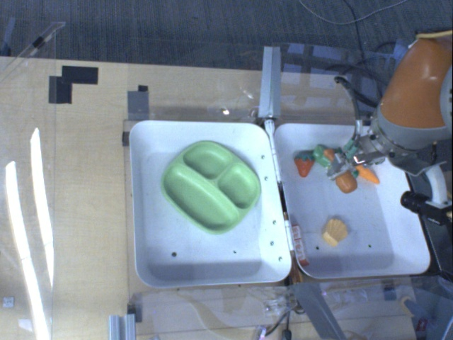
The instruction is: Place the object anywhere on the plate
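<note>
1. I take the green divided plate (211, 185) as my landmark; it lies alone in the left white bin (152, 261).
2. The task's objects lie in the right white bin (396, 257), well apart from the plate and across the bins' shared wall: a red-orange strawberry-like toy (304, 166), a green piece (323, 154), a brown-orange rounded piece (346, 183), an orange carrot-like piece (368, 176), and a tan shell-shaped piece (335, 231) nearer the front edge.
3. The gripper (345, 163) sits low over the far cluster, on the plate's right. I cannot tell how its fingers stand, nor whether anything is held.
4. Risk: the clustered pieces touch or nearly touch. I judge a grasp here may catch two at once, or nudge one aside and close on nothing.
5. Risk: the carry must clear the wall between the bins; a low path could knock a loosely held piece off.
6. Risk: the plate's raised dividers may let a rounded piece roll on release.
7. Surface: a pale wooden bench (71, 190) with black tape marks (69, 81). Beyond it, dark carpet (177, 13) with a loose cable (368, 9).
</note>
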`<act>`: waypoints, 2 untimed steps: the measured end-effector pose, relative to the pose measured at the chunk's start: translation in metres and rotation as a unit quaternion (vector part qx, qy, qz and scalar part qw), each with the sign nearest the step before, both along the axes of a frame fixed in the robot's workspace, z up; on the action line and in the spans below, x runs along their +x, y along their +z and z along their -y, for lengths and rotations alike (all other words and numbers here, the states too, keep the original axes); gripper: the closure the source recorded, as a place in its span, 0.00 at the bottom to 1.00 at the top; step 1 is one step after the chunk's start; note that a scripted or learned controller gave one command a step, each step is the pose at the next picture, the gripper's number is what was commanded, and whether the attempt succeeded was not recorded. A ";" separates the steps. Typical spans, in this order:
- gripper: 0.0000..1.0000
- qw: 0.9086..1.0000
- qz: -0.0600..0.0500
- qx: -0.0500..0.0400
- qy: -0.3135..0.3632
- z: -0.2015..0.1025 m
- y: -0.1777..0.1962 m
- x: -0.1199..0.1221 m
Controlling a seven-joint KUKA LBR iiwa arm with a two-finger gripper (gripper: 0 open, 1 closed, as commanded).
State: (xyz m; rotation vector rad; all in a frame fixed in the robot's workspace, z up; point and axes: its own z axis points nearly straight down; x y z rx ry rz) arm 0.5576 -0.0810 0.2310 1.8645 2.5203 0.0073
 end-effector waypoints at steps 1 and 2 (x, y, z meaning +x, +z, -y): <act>1.00 1.000 -0.002 0.000 0.020 -0.076 -0.046 0.048; 1.00 1.000 -0.002 0.001 0.004 -0.171 -0.045 0.038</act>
